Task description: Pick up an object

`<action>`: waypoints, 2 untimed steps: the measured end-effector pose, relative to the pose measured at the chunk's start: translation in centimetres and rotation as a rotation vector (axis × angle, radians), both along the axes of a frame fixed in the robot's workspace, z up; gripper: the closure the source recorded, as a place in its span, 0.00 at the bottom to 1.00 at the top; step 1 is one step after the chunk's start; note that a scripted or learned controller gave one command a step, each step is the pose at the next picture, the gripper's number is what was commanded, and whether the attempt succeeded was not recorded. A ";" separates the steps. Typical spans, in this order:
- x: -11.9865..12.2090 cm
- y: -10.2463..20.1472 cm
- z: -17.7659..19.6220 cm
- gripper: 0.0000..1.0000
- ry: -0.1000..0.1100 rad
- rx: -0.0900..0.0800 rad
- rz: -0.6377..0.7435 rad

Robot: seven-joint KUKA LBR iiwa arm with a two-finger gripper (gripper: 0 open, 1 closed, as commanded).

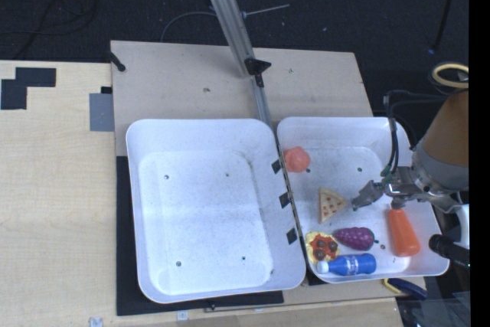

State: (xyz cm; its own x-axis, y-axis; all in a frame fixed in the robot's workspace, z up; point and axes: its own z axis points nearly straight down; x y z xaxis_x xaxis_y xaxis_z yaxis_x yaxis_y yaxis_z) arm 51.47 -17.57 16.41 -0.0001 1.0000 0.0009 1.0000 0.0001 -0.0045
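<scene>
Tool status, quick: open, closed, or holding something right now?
Tool: cannot be told. It hovers over the right bin, between the pizza slice and the orange carrot.

Claw (373,193) above right bin (337,132), near pizza slice (331,204), carrot (402,232), grapes (355,237), bottle (352,265).

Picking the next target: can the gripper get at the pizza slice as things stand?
Probably yes. The gripper hangs just right of the pizza slice, which lies flat with bare bin floor around it; the grapes lie below, apart.
</scene>
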 end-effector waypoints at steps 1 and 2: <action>0.5 -0.3 -4.5 0.00 0.000 0.000 0.000; 0.6 -0.4 -3.3 1.00 -0.004 -0.001 -0.002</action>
